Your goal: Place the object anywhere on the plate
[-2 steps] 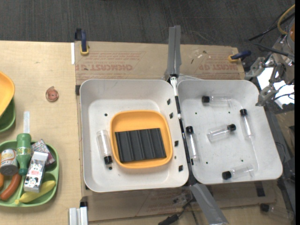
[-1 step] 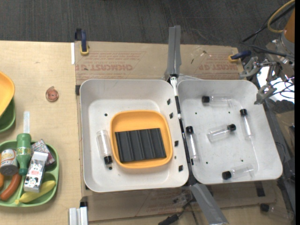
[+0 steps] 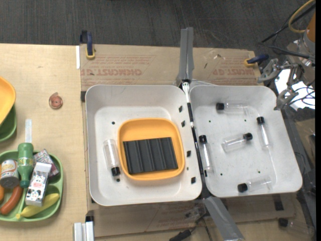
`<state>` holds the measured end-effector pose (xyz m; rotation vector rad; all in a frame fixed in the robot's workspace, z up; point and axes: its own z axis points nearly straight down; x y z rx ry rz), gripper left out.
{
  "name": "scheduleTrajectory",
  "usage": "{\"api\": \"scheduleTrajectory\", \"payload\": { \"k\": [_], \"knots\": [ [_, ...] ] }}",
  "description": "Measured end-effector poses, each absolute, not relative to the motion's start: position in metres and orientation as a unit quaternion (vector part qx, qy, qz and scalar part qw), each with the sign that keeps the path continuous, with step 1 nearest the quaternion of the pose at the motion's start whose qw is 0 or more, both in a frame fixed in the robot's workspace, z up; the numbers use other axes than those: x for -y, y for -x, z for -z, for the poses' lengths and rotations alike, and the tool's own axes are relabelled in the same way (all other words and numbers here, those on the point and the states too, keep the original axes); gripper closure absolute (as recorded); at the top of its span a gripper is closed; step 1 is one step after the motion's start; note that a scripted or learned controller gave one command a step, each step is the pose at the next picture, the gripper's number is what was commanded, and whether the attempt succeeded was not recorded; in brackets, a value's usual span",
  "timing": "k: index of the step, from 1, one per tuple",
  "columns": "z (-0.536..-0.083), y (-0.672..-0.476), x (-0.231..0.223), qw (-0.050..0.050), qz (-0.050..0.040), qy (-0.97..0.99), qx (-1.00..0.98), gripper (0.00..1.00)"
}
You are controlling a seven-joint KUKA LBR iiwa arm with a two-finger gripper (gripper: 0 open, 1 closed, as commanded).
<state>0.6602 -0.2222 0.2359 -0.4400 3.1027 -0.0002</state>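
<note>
The left bin (image 3: 95,134) holds a plate (image 3: 150,129) bearing a ridged block (image 3: 150,154), with one tube (image 3: 110,156) just left of the plate. The right bin (image 3: 281,149) holds five tubes (image 3: 236,141), scattered apart.

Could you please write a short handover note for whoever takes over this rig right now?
Gripper: I cannot tell its state from the camera view.
Orange plate: sits in the left bin, with a dark ribbed block lying on it.
Clear vials with black caps: one in the left bin beside the plate, not on it; five in the right bin, for example one near its centre and one near the front.
Done: no vial rests on the plate.
Left: pick a vial and set it anywhere on the plate.
</note>
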Motion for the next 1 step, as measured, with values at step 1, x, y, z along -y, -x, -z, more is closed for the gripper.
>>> {"api": "scheduleTrajectory", "payload": {
  "k": [1],
  "knots": [
    [-0.2371,-0.6599,0.2226,0.004,-0.0001,0.126,-0.992,0.0]
  ]
}}
